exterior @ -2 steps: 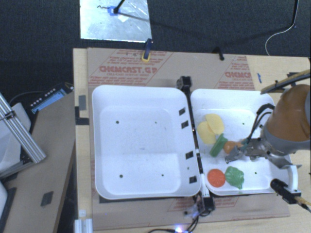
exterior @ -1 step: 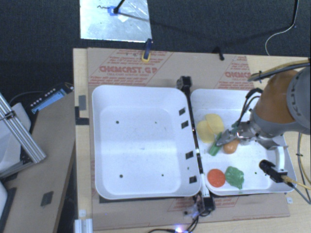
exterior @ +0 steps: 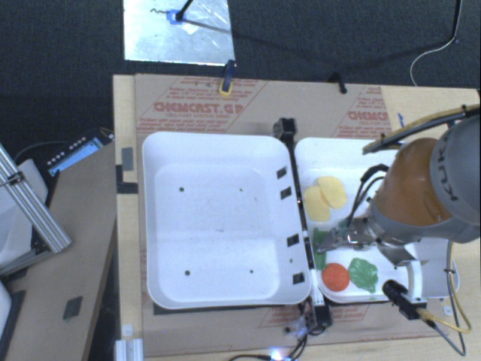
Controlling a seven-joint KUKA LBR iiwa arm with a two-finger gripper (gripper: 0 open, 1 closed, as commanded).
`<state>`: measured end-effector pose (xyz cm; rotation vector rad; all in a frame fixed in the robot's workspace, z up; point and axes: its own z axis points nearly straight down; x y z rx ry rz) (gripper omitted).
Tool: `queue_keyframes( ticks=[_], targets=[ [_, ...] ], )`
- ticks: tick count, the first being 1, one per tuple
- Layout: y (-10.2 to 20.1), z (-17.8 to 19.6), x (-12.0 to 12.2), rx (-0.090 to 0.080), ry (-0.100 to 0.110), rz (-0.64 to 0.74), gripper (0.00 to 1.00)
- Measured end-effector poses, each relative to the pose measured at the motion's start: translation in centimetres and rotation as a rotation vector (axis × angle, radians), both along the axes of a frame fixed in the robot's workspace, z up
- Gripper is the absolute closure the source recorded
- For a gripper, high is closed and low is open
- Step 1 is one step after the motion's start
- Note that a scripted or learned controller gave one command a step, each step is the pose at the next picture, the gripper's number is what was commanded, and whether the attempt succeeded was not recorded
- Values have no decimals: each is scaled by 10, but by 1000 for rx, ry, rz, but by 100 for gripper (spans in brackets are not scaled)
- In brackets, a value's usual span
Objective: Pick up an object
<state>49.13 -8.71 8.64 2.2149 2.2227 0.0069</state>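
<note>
The tabletop (exterior: 128,224), a pale brown board topped with printed cardboard, carries two shallow white plastic bins side by side. The left bin (exterior: 218,216) is a wide rounded tray with a few small dark specks on its floor. The right bin (exterior: 338,156) is largely covered by the grey arm with its orange band (exterior: 409,186), which reaches in from the right and hangs low over that bin's middle. The pincer (exterior: 340,237) sits at the arm's tip, near the divider between the bins; whether it is released or clenched cannot be told. Just above it lie two pale yellow flat rounded pieces (exterior: 325,195), overlapping. Below it, near the front rim, a crumpled green leafy object (exterior: 364,274) lies touching a small orange-red ball (exterior: 336,277) on its left.
</note>
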Motion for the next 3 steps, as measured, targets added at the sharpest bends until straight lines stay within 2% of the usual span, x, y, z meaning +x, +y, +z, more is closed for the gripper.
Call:
queue_keyframes(
  ticks=[1,2,3],
  targets=[
    [-2,0,1,0,1,-2,0],
    [5,32,52,-1,-2,3,0],
    [4,24,128,-2,-3,3,0]
  ],
)
